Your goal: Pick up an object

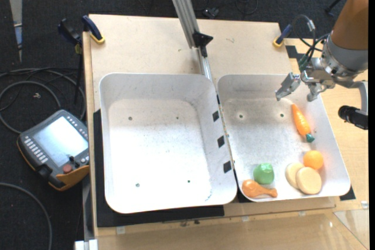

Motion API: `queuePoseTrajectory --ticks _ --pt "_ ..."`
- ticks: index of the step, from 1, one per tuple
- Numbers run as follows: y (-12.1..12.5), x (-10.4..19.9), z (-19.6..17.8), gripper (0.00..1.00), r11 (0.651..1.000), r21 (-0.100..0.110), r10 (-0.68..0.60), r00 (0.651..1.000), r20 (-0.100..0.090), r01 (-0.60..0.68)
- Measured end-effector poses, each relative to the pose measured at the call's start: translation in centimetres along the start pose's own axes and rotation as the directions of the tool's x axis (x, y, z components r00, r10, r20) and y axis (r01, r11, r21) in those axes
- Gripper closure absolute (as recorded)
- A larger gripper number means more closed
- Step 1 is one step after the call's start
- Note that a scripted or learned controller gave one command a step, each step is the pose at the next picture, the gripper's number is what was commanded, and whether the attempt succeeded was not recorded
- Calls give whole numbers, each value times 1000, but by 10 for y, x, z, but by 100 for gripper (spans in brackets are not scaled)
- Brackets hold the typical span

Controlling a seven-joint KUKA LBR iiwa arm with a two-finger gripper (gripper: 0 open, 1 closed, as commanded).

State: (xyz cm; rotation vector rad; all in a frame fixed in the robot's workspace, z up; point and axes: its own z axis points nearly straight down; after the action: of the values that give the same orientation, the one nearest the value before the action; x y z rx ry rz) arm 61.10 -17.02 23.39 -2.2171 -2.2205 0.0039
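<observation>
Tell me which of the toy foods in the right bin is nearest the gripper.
The carrot. It lies alone just below the gripper, while the orange, green ball and the rest sit at the bin's near edge.

White bins, bright toy food, tan bench.
Both bins (pixel 158 82) showing white with grey speckling; carrot (pixel 300 120) showing orange with green tip; ball (pixel 263 173) green; orange (pixel 313 160) orange; chicken leg (pixel 258 189) tan-orange; bun (pixel 304 178) cream; arm (pixel 351 26) grey with orange band; pendant (pixel 53 149) grey-orange.
</observation>
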Motion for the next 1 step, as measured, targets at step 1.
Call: queuePoseTrajectory --ticks 1 --pt "0 0 -3 0 1000 -3 -1 1000 1 1"
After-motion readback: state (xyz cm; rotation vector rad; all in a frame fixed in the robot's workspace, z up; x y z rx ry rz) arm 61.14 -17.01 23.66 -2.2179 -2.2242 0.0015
